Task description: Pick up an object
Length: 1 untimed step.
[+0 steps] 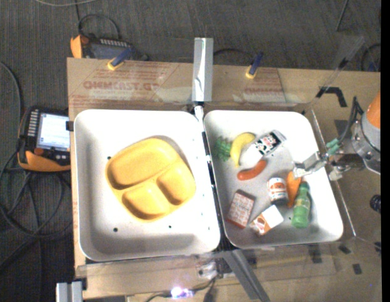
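Observation:
The right bin (321,231) holds several small items. A yellow banana (243,145) and a green piece (221,149) lie at its back left, beside a black-and-white carton (268,143) and a red sausage-shaped piece (252,170). Further forward are a small can (277,189), an orange carrot (292,186), a green bottle (301,207), a brown box (241,208) and a small white-and-orange carton (267,220). My gripper (304,167) reaches in from the right, just above the carrot's top end and the green bottle. Nothing is visibly held.
A yellow divided plate (151,177) lies in the left bin (88,231). A cardboard sheet with clamps (151,83) sits behind both bins. A handheld pendant (47,140) lies on the floor to the left. Cables run around the bench.

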{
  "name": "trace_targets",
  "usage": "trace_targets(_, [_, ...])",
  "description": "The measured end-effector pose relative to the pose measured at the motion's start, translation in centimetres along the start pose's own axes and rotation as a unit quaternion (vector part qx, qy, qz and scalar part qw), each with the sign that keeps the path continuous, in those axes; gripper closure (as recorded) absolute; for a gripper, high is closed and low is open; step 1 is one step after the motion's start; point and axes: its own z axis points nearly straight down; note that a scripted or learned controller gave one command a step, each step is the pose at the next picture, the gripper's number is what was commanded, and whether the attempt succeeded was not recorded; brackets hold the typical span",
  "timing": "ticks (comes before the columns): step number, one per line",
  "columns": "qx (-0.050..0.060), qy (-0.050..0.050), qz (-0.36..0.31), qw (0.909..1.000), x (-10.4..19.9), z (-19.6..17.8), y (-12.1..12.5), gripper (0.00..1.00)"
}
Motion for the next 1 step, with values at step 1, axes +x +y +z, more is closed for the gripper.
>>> trace_targets(1, [0.001, 0.0, -0.019, 0.9998, -2.7, 12.02, 6.24, 0.0])
